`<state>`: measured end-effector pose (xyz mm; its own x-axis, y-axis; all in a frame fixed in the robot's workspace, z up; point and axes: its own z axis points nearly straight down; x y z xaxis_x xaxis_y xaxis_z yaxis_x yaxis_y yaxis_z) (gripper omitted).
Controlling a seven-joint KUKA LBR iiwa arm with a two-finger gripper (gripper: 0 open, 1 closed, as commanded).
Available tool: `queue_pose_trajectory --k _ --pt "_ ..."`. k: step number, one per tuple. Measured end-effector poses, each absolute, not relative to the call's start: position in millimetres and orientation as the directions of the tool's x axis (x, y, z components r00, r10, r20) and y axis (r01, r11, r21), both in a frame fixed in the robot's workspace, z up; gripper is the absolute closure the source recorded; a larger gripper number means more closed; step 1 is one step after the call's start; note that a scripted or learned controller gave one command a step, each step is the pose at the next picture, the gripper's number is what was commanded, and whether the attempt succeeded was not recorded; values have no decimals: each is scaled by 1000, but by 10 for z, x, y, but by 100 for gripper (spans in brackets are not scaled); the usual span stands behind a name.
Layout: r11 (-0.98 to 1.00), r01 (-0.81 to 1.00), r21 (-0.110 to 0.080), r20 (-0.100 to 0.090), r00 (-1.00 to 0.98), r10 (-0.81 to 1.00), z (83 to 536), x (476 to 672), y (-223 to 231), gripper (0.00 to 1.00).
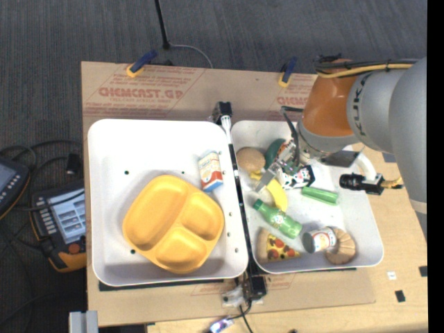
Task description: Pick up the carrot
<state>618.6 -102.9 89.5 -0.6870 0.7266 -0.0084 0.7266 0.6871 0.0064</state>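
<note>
Nearest in the right bin [371, 255]: a pizza slice [276, 245], a can [320, 241] and a brown round piece [341, 248] sit along the front wall, loosely dumped rather than arranged. The left bin [104, 186] carries a yellow divided plate [173, 222] and, behind it, a small carton [211, 170] near the divider. Mid-bin on the right, a green bottle [277, 218] lies on its side, with a yellow fruit [276, 194] touching its far end. The tool [280, 166] is down in the clutter just past that fruit, arm slanting in from the right (apart or together: cannot tell, too small and crowded). Best guess for the carrot [262, 178] is the small tan-orange piece just left of the tool tip, beside the divider; the ID is uncertain. If right, the tool sits nearly on it, slightly off-centre. Farther back lie a beige round item [250, 159] and a dark green piece [275, 148].
</note>
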Motion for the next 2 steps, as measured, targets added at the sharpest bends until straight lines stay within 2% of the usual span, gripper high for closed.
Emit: queue_pose_trajectory --k 1,2 --pt "780 626 2 -4 -780 626 1855 6633 -532 0" --pt "800 600 1 -3 -800 600 1007 6475 -1023 0"
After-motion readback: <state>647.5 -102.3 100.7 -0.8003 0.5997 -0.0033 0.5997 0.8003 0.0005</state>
